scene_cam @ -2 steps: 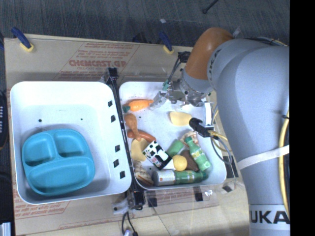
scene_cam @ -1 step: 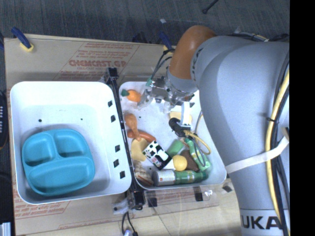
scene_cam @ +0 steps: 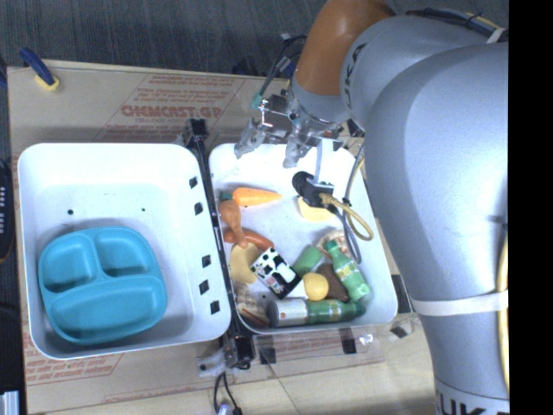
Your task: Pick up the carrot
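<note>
**A:** What is on the table (scene_cam: 155,102)?

**B:** Two shallow white bins sit side by side. The left bin (scene_cam: 52,167) holds a blue divided plate (scene_cam: 101,282) in its near half. The right bin (scene_cam: 380,292) is crowded with toy food and small objects.

**A:** Where is the carrot?

**B:** The carrot (scene_cam: 253,197) lies on its side in the far part of the right bin, near the wall shared with the left bin, its orange tip pointing right. Nothing touches it from above. Just nearer the camera lie other orange pieces (scene_cam: 235,223), then a black and white block (scene_cam: 276,271), a yellow ball (scene_cam: 316,286) and green bottles (scene_cam: 346,275) along the near edge.

**A:** And the arm?

**B:** The grey arm (scene_cam: 432,145) reaches in from the right, its orange band (scene_cam: 333,37) above the wrist. The end effector (scene_cam: 275,145) hangs over the far rim of the right bin, beyond the carrot and apart from it. Its two fingers stand spread apart, with nothing between them.
</note>
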`<state>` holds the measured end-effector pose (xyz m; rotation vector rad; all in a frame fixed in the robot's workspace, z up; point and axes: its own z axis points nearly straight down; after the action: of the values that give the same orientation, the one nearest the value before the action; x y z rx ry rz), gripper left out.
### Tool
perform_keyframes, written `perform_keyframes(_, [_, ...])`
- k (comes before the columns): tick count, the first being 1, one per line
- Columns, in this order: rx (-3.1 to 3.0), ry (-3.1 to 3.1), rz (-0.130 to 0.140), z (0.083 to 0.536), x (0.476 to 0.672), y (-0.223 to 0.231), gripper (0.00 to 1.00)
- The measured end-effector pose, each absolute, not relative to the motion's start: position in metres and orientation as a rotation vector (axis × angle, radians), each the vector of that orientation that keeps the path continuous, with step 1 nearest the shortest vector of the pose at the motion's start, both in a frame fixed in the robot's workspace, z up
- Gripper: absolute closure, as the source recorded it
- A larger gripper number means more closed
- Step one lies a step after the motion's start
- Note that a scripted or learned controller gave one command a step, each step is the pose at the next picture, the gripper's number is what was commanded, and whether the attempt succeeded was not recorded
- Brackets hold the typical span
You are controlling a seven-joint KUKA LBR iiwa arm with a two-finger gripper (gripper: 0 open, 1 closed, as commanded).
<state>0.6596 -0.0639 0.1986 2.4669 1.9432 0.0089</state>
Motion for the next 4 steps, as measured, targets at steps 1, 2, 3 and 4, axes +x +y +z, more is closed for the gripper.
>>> perform_keyframes(1, [2.517,1.897,-0.026,0.092,0.653,-0.094,0.00])
perform_keyframes(2, [2.628,1.733,-0.017,0.090,0.599,-0.100,0.00])
perform_keyframes(3, [2.939,1.136,-0.013,0.090,0.535,-0.099,0.00])
perform_keyframes(4, [2.936,1.154,-0.022,0.099,0.536,-0.097,1.00])
